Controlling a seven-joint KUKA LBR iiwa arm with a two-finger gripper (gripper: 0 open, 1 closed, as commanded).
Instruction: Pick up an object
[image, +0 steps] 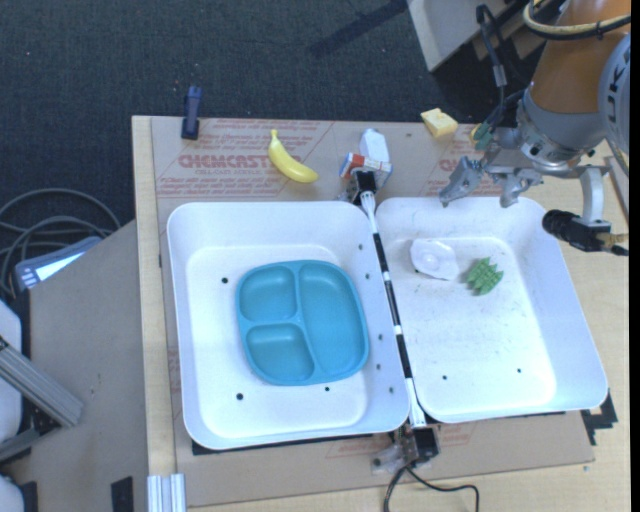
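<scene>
In the right bin (560, 350) lie a small white rounded object (432, 258) and, just to its right, a green leafy toy (483, 275). My gripper (484, 190) hovers over the bin's far rim, above and slightly behind these two things. Its two grey fingers are spread apart with nothing between them. The left bin (200, 300) holds a blue divided plate (301, 321).
Behind the bins on the cardboard lie a yellow banana (289, 162), a small white and red carton (372, 155), a dark blue marker (191, 110) and a yellow block (438, 123). Cables lie on the floor to the left.
</scene>
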